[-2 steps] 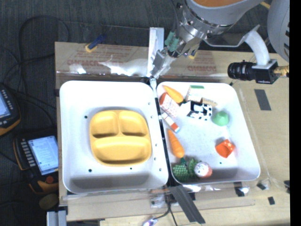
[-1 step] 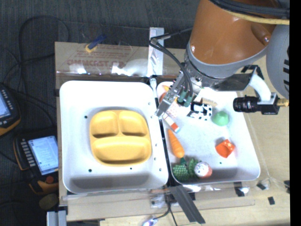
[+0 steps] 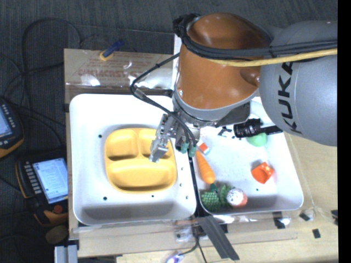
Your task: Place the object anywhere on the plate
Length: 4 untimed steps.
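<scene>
- The arm (image 3: 230, 64) reaches in from the right, its orange band large above the seam between the two bins.
- The gripper (image 3: 160, 147) hangs over the left bin (image 3: 88, 119), above the right edge of the plate (image 3: 140, 160).
- Its metal fingers (image 3: 158, 151) point down and to the left, close together; nothing can be seen between them, and how far they are parted cannot be told.
- The plate is yellow, with two small wells along its far edge and one wide well along its near edge; it lies in the middle of the left bin.
- No object lies on the plate's wells.
- The carrot (image 3: 206, 169) lies in the right bin (image 3: 285, 185), by that bin's left wall, tilted with its thick end toward the far side.
- A green knitted toy (image 3: 215, 197) lies at the near left corner of the right bin, touching a small round white and red thing (image 3: 237, 198) on its right.
- An orange block (image 3: 262, 172) lies toward the right bin's right side, well apart from the carrot.
- A green ball (image 3: 256, 139) lies near the far edge of the right bin, just below a black fitting on the arm.
- Black cables (image 3: 151, 73) loop from the arm over the far edge of the left bin.
</scene>
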Each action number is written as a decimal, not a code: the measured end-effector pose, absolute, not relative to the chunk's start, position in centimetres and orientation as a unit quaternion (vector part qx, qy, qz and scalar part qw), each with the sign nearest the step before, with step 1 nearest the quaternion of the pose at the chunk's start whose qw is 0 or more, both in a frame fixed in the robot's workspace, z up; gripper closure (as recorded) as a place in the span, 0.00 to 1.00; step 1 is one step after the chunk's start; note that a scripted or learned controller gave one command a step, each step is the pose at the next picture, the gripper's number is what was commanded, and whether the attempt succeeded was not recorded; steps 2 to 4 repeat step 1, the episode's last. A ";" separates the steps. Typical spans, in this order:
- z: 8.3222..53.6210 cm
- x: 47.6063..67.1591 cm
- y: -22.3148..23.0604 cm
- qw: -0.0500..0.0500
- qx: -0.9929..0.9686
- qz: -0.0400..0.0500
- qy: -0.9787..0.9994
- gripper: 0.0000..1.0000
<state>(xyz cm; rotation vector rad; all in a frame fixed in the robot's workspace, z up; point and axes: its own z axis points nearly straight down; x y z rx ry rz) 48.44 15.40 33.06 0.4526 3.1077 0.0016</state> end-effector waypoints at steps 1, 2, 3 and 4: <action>33.1 48.4 15.4 0.001 0.144 0.001 0.990 0.00; 33.1 48.4 15.4 0.001 0.144 0.001 0.990 0.00; 33.1 48.4 15.4 0.001 0.144 0.001 0.990 0.00; 33.1 48.4 15.4 0.001 0.144 0.001 0.990 0.00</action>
